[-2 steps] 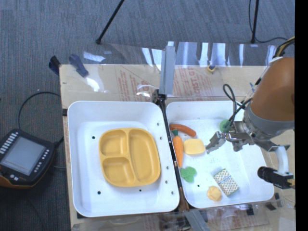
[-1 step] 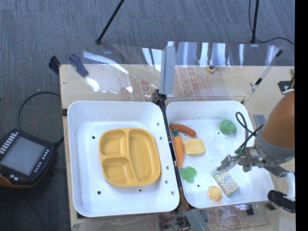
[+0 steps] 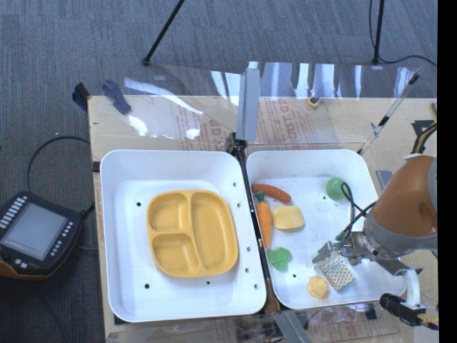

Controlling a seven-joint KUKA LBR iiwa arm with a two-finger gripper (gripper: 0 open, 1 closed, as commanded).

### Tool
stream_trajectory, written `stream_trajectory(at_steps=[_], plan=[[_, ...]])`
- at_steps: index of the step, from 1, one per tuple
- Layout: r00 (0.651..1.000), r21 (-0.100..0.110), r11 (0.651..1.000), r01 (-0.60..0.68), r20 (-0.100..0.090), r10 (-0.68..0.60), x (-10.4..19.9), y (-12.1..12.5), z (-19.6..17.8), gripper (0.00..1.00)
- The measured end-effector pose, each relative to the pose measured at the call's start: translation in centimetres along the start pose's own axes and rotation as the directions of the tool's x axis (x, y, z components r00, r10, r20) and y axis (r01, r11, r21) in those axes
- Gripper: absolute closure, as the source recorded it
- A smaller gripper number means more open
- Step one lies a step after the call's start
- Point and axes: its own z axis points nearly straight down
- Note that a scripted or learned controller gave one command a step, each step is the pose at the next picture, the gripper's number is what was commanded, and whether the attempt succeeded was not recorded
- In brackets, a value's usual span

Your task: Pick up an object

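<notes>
Checkered block (image 3: 336,272) sits under the tool (image 3: 333,257).

Reaching in from the right over the right bin (image 3: 359,164), orange-banded arm (image 3: 405,204) bent low. Gripper (image 3: 335,261) down near that bin's front right corner, wrist tilted toward the bin's middle.
</notes>
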Motion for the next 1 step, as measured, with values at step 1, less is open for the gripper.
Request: stream_trajectory(at_steps=[1], plan=[[1.000, 0.002, 1.000, -0.009, -0.002, 0.009, -0.20, -0.13, -0.91, 1.00]])
